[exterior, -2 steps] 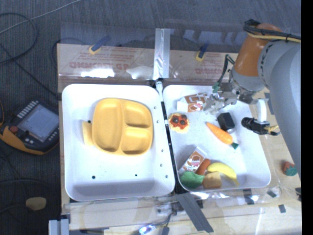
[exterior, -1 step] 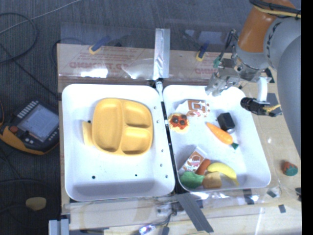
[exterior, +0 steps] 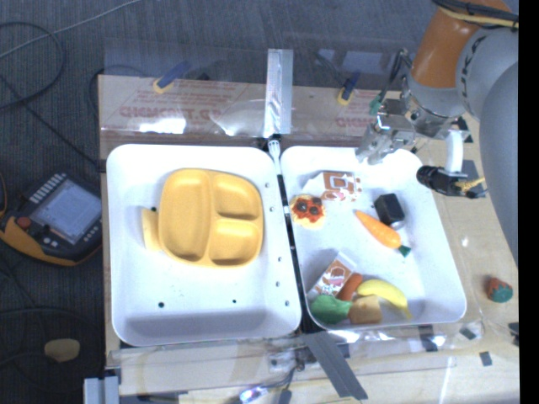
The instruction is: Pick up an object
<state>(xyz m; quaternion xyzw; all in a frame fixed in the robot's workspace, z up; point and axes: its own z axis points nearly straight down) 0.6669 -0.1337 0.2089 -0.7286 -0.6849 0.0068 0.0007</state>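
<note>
My gripper (exterior: 381,147) hangs over the far rim of the right bin (exterior: 438,225), open with nothing between its fingers. Below it in that bin lie a white-and-red packet (exterior: 338,186), an orange flower-shaped toy (exterior: 307,209), a black block (exterior: 389,208) and a carrot (exterior: 378,230). Near the front of the bin sit a small printed packet (exterior: 334,275), a red sausage (exterior: 350,286), a banana (exterior: 386,294), a green toy (exterior: 329,310) and a brown potato (exterior: 365,310).
The left bin (exterior: 135,301) holds a yellow divided plate (exterior: 210,217). A small red object (exterior: 498,289) lies on the bench right of the bins. A handheld controller (exterior: 57,219) rests on the floor at the left.
</note>
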